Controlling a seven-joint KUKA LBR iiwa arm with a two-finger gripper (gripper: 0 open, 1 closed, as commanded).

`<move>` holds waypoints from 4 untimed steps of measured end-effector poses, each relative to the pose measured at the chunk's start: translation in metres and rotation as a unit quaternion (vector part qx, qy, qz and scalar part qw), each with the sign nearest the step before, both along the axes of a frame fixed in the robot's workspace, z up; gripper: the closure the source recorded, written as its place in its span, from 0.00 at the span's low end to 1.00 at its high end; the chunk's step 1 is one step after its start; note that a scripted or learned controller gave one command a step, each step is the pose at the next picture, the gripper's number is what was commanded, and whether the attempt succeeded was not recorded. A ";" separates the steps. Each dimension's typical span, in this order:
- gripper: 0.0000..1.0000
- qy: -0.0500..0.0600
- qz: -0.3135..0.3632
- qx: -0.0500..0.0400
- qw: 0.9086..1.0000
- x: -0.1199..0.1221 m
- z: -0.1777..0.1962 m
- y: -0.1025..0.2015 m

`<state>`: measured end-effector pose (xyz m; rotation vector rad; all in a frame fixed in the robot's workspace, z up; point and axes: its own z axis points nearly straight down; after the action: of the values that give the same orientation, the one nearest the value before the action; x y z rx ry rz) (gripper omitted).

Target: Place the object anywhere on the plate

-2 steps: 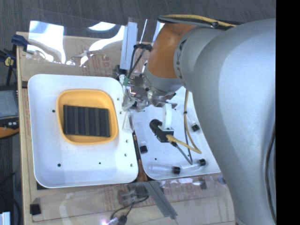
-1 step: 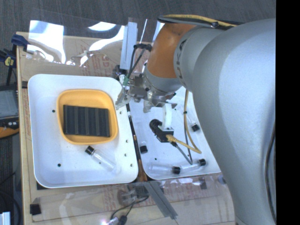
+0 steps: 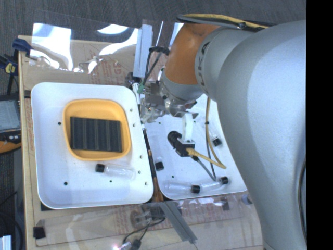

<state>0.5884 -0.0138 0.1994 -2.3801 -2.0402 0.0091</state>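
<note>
A yellow plate (image 3: 96, 110) with a dark ridged centre rests in the left white bin (image 3: 47, 181). A clear tube with a black cap (image 3: 113, 170) lies in that bin, just in front of the plate. My gripper (image 3: 149, 108) hangs over the seam between the two bins, to the right of the plate, with the orange band of the wrist above it. The wrist hides much of the gripper.
In the right bin (image 3: 234, 184), two more clear capped tubes (image 3: 179, 189) (image 3: 213, 183) lie near the front wall. Two small black caps (image 3: 159, 165) (image 3: 216, 141) lie there too. The grey arm covers the right side of the view.
</note>
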 end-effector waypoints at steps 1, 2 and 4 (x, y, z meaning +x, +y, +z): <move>1.00 -0.001 0.059 0.000 0.998 -0.031 0.004 0.070; 1.00 -0.003 0.098 0.000 0.995 0.006 -0.009 0.081; 0.00 -0.003 0.150 0.000 0.989 0.046 -0.005 0.032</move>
<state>0.6349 0.0178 0.1941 -2.0511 -2.3772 0.0017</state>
